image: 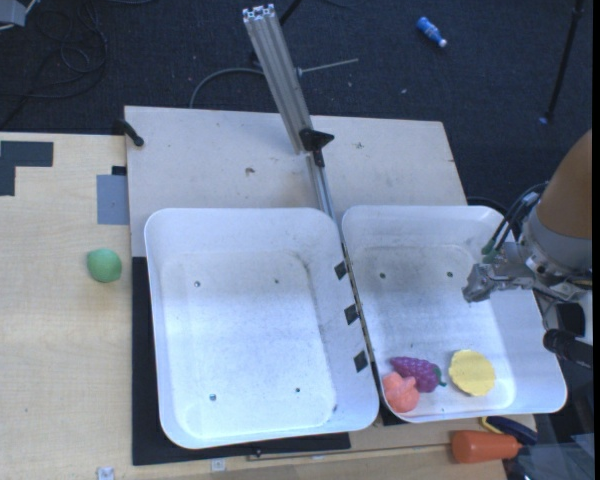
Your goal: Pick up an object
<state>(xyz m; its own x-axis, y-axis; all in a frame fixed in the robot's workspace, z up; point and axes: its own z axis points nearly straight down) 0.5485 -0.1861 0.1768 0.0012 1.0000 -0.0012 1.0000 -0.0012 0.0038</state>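
Note:
The right bin [420, 238] holds three items along its near edge: a purple bunch of grapes [417, 371], an orange-pink piece [401, 392] touching it on the left, and a flat yellow disc [472, 372] to the right. My gripper [477, 286] hangs over the right side of this bin, farther back than the yellow disc and apart from all three items. Nothing shows in its grasp. The grey arm with its orange band [572, 193] reaches in from the right edge.
The left bin [180, 238] sits beside the right one. A green ball [104, 265] lies on the wooden bench to the left. An orange object [485, 445] rests outside the right bin's near rim. A slanted metal bar [285, 73] rises behind the bins.

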